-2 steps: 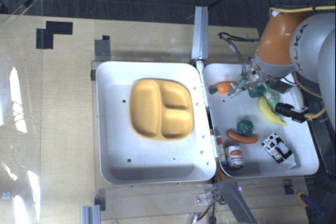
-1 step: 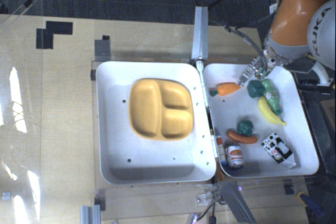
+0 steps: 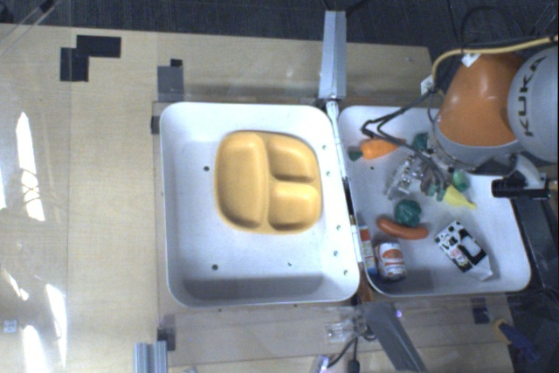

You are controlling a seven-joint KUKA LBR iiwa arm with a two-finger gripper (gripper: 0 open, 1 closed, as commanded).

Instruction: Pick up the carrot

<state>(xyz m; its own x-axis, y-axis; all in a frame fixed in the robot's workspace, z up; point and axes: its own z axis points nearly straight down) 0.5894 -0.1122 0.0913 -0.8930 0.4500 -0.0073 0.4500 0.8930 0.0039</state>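
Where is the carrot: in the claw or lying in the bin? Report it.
Lying in the bin. The carrot rests on the right bin's floor near its top-left corner, apart from the claw.

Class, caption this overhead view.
Gripper hovers in the right bin near the carrot; yellow tray in the left.

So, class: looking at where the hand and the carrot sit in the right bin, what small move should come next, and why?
Probably a short shift toward the bin's upper left corner. The hand hangs over the middle of the right bin, while the carrot lies apart from it, up and to the left near the divider, so it needs centring over the carrot before descending.
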